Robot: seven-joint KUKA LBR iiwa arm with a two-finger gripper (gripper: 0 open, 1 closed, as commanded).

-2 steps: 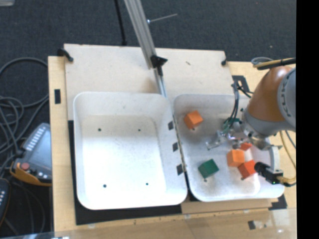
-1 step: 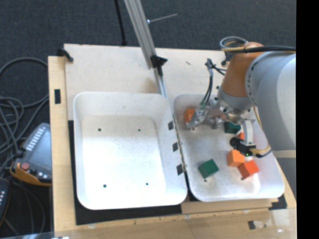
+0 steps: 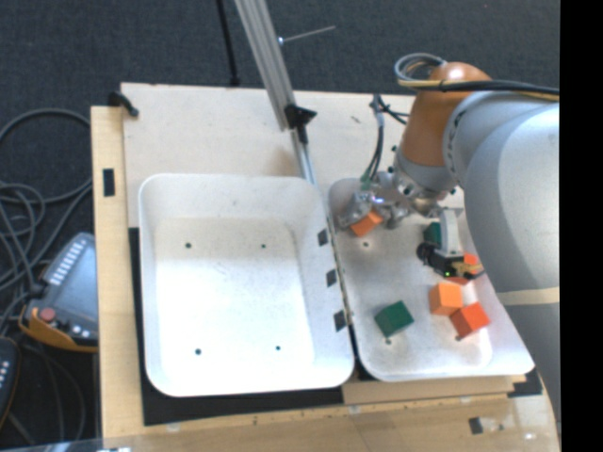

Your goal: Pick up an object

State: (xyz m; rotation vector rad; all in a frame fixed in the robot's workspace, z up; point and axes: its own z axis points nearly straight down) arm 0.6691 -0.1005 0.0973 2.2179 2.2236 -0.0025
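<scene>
While hugging the right bin's (image 3: 505,347) far-left rim, the gripper (image 3: 369,217) seemingly clasps 1 orange block (image 3: 364,222).

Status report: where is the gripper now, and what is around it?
Gripper low in right bin, at an orange block. Grip unconfirmed. Green block and two orange blocks nearer the front.

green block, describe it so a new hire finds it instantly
Look in the right bin, the one the grey arm reaches over. Near its front edge, close to the divide between bins, lies the green block. It is the sole green piece; the blocks to its right are orange and red-orange.
</scene>
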